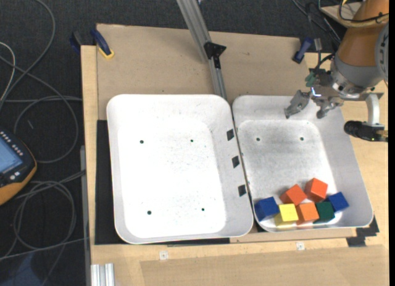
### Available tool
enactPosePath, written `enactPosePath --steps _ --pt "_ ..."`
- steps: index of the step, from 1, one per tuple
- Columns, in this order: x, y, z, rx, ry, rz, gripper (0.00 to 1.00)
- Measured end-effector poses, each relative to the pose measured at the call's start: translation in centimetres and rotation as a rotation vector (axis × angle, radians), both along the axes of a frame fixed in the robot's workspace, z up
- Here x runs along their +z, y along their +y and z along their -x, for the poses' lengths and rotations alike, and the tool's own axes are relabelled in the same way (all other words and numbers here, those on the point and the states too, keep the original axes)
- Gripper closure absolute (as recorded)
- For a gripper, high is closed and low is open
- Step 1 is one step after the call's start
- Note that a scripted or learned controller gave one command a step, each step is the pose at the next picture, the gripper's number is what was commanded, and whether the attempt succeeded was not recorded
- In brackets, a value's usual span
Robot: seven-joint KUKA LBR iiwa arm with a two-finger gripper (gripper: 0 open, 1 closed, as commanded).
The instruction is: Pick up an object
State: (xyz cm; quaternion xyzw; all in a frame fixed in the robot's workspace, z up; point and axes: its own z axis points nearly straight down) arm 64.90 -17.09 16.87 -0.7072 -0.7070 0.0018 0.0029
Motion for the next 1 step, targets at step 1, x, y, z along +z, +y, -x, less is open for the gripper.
enactPosePath --steps 1 --pt "-4.33 -0.35 0.11 0.000 -0.001 0.000 0.00"
